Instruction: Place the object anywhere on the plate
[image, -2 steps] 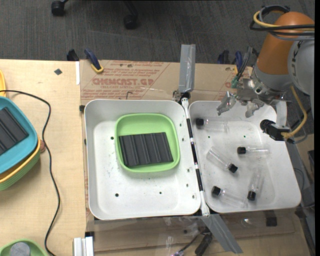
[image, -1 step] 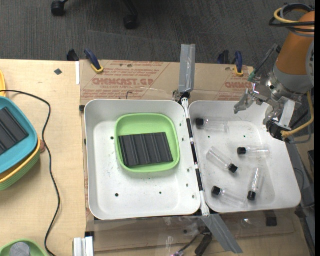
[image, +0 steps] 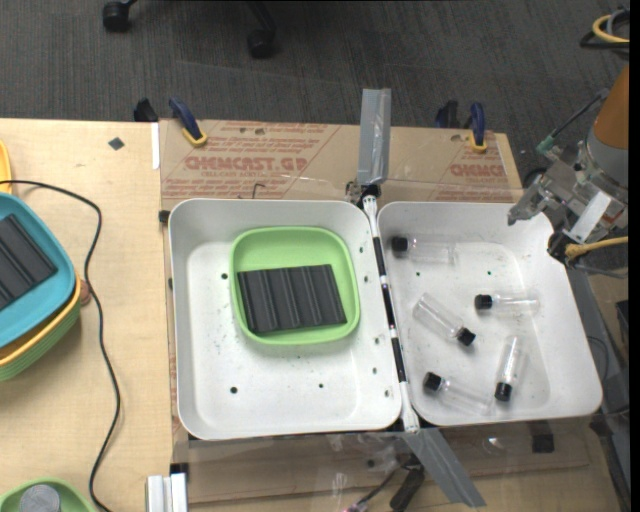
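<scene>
The hand (image: 535, 203) hovers at the right bin's (image: 560, 400) far right corner; its state is unclear. Five clear tubes (image: 445, 322) lie there. The green plate (image: 295, 250) sits in the left bin (image: 200, 400).

I see a green plate (image: 293, 250) with dark ribbed insert (image: 290, 298), white bins (image: 200, 400), clear vials (image: 445, 325) capped black

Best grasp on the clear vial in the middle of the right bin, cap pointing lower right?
Probably grip the vial mid-barrel from straight above, fingers closing across its narrow width. It lies flat and diagonal with its black cap at the lower-right end, apart from the other vials, so both long sides look reachable.
</scene>
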